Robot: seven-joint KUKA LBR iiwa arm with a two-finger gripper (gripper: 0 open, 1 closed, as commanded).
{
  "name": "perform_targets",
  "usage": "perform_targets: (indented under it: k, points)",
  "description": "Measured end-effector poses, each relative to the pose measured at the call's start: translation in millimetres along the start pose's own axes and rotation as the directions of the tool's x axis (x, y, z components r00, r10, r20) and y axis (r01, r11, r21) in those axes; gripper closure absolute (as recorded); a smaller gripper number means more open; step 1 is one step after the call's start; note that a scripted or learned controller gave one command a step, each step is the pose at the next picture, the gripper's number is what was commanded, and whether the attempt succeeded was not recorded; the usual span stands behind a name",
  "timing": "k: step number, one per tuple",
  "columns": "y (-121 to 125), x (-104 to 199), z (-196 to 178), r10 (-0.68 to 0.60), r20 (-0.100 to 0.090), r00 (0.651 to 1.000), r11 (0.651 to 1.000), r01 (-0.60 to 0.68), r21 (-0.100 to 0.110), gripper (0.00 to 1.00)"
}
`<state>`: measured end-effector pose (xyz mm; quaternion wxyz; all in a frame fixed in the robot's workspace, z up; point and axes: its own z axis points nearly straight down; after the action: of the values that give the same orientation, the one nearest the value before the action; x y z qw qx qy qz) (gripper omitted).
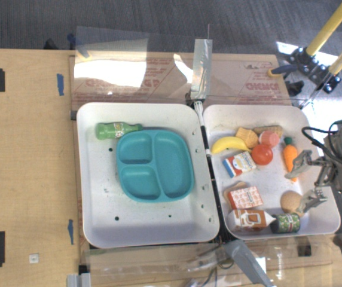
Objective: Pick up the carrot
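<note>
I see the metal gripper point(310, 181) spread wide, nothing between its fingers, beside the smooth tapered orange carrot point(290, 158) in the glossy right white bin point(332, 220), round tomato point(262, 155) nearby.

The tan bench point(27, 178) bears two white bins point(99, 220) point(326, 223) side by side.

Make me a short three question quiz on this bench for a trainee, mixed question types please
1. True or false: the carrot lies in the right bin.
2. What sits beside the teal divided plate in the left bin? A) green bottle B) banana C) tomato
3. Fill in: the gripper has its fingers ____, one tip next to the carrot, nothing held between them.

Key: 1 true; 2 A, the green bottle; 3 open.
</note>
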<state>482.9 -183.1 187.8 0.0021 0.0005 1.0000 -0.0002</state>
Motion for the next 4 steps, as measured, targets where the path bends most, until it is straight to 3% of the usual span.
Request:
perform_targets:
  k: [1, 2, 3, 4]
  points:
    - [-20, -18, 90, 0.278, 0.012, 0.96, 0.96, -0.278, 0.0, 0.0]
    - [-23, -51, 99, 0.444, 0.006, 0.896, 0.896, -0.444, -0.001, 0.0]
    - [-23, -54, 86, 0.441, 0.019, 0.897, 0.897, -0.441, -0.001, 1.0]
    - [-40, -81, -11, 0.666, 0.007, 0.746, 0.746, -0.666, -0.001, 1.0]
